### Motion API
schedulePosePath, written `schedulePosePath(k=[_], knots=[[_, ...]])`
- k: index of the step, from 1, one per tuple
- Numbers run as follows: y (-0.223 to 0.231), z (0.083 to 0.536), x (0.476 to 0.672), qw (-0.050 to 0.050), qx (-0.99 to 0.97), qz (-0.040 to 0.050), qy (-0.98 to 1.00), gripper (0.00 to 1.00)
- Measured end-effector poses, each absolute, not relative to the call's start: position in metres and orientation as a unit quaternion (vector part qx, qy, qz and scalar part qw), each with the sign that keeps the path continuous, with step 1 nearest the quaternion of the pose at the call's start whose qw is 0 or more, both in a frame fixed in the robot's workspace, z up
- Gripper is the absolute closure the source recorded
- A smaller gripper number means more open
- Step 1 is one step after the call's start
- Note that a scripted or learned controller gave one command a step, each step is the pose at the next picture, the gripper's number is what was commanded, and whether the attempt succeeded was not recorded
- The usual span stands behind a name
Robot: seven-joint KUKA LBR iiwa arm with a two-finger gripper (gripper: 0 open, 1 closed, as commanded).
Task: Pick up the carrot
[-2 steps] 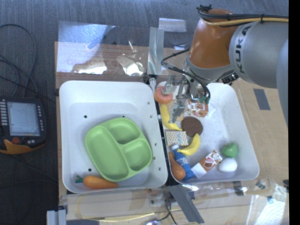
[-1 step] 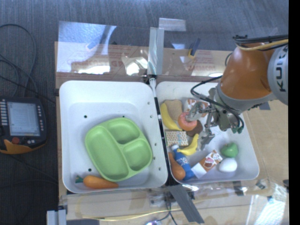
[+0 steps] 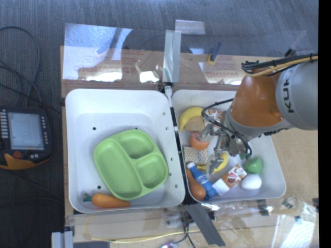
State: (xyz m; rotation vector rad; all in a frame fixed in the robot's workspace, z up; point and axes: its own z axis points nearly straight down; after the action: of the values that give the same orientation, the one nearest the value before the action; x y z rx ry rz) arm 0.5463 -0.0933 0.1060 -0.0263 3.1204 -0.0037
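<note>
The carrot point(image 3: 108, 201), orange with a small green top at its left end, lies flat in the left bin point(image 3: 83, 112), along the front wall near the front-left corner. It sits just below the green divided plate point(image 3: 132, 163). My gripper point(image 3: 221, 144) hangs low in the right bin point(image 3: 271, 190), over a cluster of toy food. It is well to the right of the carrot, across the wall between the bins. No part of the carrot is near it.
The right bin holds a yellow banana point(image 3: 189, 117), an orange piece point(image 3: 199, 141), a blue bottle point(image 3: 202, 179), a small carton point(image 3: 235, 175), a white egg point(image 3: 252, 182) and a green piece point(image 3: 253, 164). A pendant point(image 3: 23, 136) lies left of the bench.
</note>
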Motion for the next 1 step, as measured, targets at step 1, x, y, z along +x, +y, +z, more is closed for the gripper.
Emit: schedulePosePath(k=[1], knots=[[-0.1006, 0.0987, 0.5175, 0.023, -0.039, -0.0040, 0.999, 0.00]])
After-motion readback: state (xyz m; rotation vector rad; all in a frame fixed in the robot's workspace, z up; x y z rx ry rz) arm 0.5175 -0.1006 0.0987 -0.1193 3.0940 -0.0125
